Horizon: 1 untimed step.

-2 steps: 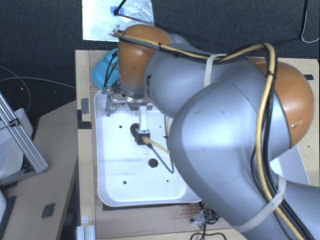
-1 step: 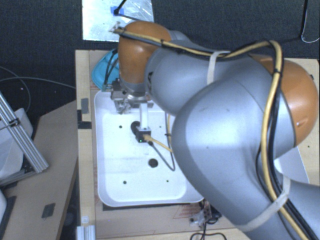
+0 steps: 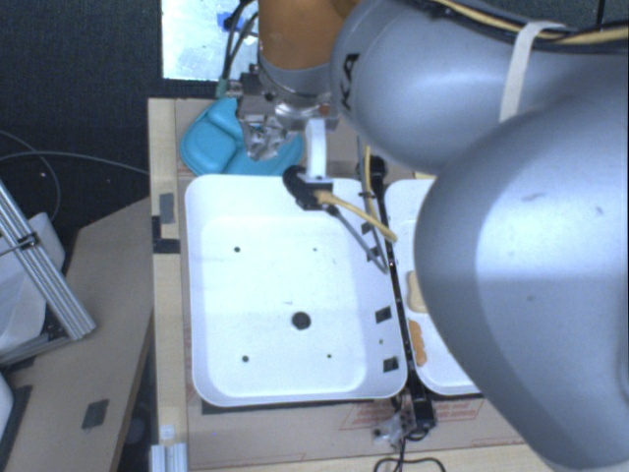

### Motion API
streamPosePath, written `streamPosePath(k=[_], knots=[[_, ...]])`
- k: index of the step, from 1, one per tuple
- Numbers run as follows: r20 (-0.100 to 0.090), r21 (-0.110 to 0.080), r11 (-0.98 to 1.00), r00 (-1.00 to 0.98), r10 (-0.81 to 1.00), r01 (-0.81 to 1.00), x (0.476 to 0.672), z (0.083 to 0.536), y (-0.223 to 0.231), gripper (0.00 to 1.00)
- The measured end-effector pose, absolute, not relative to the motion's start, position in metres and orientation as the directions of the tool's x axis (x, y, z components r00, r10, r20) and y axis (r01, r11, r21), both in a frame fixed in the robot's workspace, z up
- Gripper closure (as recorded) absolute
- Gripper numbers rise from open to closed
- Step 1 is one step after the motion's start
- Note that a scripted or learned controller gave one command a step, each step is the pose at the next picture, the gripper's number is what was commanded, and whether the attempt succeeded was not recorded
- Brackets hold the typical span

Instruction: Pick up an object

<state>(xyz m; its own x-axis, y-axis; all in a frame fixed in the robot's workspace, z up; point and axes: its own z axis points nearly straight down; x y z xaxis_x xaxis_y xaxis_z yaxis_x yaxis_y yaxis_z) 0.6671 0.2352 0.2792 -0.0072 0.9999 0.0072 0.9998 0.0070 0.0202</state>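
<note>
We see the gripper [image 3: 261, 144] at 12 o'clock from the left bin [image 3: 211, 264], just past its far rim. It hangs against the right side of a light blue object [image 3: 209, 141], which lies on the bench [image 3: 167, 362] outside the bin. We cannot tell whether the gripper is open or closed, nor whether it touches the object. A dark round spot [image 3: 301, 321] sits toward 6 o'clock on the left bin's floor. At 3 o'clock, the arm [image 3: 491, 214] covers most of the right bin [image 3: 444, 380], where a tan thing [image 3: 418, 342] lies near the left wall.
</note>
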Motion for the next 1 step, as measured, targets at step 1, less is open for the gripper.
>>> streamPosePath(k=[1], knots=[[-0.001, -0.003, -0.004, 0.004, 1.0, 1.0, 0.6375, 0.2463, 0.1763, 1.0]])
